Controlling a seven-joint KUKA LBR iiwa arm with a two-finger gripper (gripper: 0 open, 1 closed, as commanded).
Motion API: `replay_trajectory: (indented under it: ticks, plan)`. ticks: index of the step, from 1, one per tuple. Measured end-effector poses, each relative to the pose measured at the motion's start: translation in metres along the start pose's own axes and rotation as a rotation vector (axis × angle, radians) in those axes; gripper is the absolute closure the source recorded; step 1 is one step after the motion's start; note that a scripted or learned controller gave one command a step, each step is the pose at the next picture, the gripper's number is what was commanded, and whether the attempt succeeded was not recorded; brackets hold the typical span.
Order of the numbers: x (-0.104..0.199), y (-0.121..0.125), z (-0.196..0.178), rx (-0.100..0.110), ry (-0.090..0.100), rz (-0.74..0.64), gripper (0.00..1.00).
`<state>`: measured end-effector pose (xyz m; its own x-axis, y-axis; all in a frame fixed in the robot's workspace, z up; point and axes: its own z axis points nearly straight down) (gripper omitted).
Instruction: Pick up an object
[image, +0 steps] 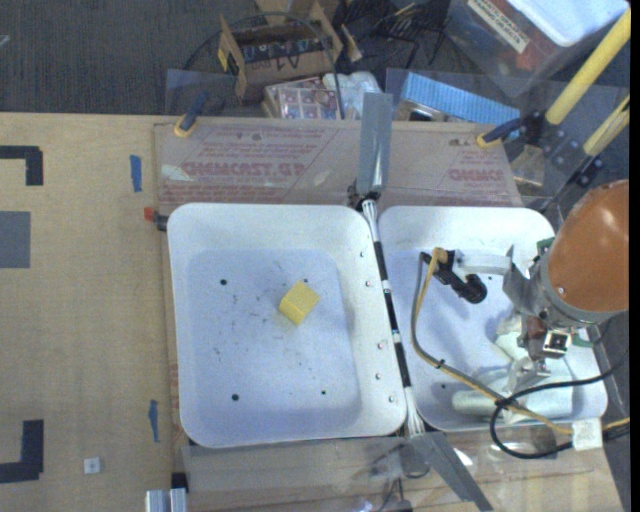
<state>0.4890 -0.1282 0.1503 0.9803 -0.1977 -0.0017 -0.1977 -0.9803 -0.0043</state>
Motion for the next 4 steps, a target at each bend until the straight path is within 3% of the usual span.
replay_trajectory:
  ticks: [1,2,3,4]
  plan:
    - [0.014,-0.090,-0.060,-0.001,-0.002,0.005,0.00]
    - [0.000,-0.031,-0.025,-0.001,-0.001,0.011,0.00]
    - [0.018,-0.097,-0.033,-0.001,-0.002,0.005,0.00]
    - [-0.003,-0.044,-0.034,-0.001,0.000,0.007,0.00]
